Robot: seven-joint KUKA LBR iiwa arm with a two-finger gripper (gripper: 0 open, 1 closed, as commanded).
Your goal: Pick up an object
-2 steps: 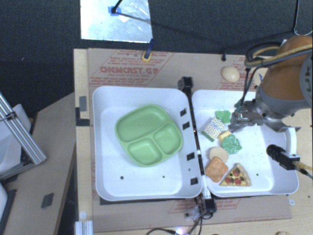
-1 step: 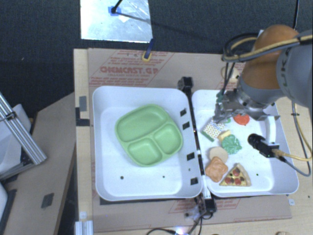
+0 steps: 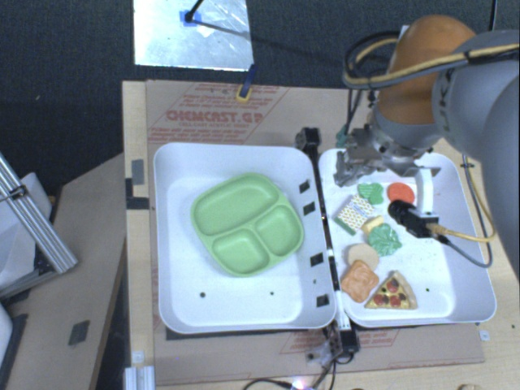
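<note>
Gripper (image 3: 351, 171) sits low at upper left of the right bin (image 3: 467, 295), its grip state indeterminable, apparently positioned to take toy food such as the green piece (image 3: 370, 192) just beside it, nothing visibly held.

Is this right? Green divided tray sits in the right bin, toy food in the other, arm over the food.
Not quite. The camera view shows the green tray in the left bin, not the right. The toy food, such as the pizza slice, lies in the right bin, and the arm is over that bin's far end.
</note>
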